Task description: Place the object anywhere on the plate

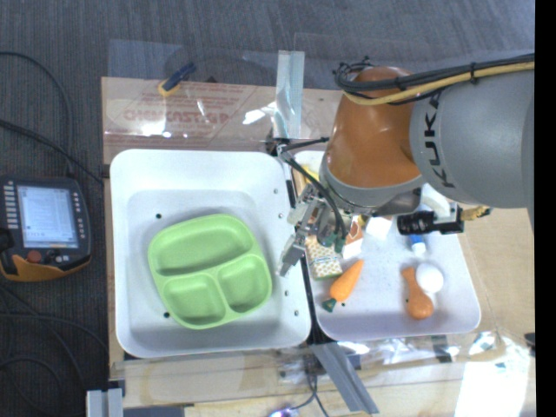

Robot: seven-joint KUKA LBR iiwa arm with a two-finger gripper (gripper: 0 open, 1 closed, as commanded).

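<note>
**Over the seam between the bins**

Far left, off the bench, a handheld control pendant [45, 228] lies on the dark floor. In the left bin [130, 189] the green plate [210, 270] sits with its three compartments bare. My gripper [306, 237] hangs just right of that plate, over the edge where the two bins meet; its fingers are tangled in clutter and I cannot tell whether they are spread or pressed together. Just beside it, in the right bin [452, 315], lie a speckled tan block [325, 262] and a toy carrot [346, 282]. Further right rest a white egg-shaped object [429, 277] touching an orange piece [417, 298], and a small blue-capped bottle [418, 243].
</note>
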